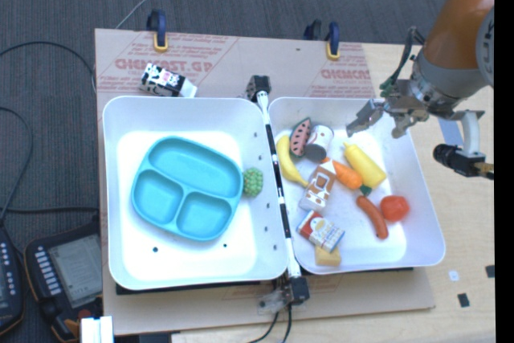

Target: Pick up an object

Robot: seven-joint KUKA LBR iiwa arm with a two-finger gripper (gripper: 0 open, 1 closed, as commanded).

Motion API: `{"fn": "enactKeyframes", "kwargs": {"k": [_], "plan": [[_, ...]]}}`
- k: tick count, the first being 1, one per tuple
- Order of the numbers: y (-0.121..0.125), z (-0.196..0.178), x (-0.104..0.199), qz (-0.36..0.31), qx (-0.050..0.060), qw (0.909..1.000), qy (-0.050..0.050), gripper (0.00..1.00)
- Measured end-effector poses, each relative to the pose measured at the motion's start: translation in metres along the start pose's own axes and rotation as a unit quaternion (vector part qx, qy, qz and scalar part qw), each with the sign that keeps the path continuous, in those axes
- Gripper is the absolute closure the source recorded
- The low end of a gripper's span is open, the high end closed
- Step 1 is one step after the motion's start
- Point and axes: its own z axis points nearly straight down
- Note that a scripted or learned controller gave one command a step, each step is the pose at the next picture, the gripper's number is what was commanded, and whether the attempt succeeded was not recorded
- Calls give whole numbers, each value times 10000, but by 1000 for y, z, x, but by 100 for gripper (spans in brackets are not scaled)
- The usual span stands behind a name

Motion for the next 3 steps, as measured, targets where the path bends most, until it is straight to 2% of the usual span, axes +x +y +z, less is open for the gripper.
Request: {"fn": "enactKeyframes", "kwargs": {"k": [1,2,3], "plan": [[8,138,26,3,-10,10000,-3,0],[8,132,26,-3,14,10000,-4,100],[-75,23,46,13,-37,10000,-5,100]]}}
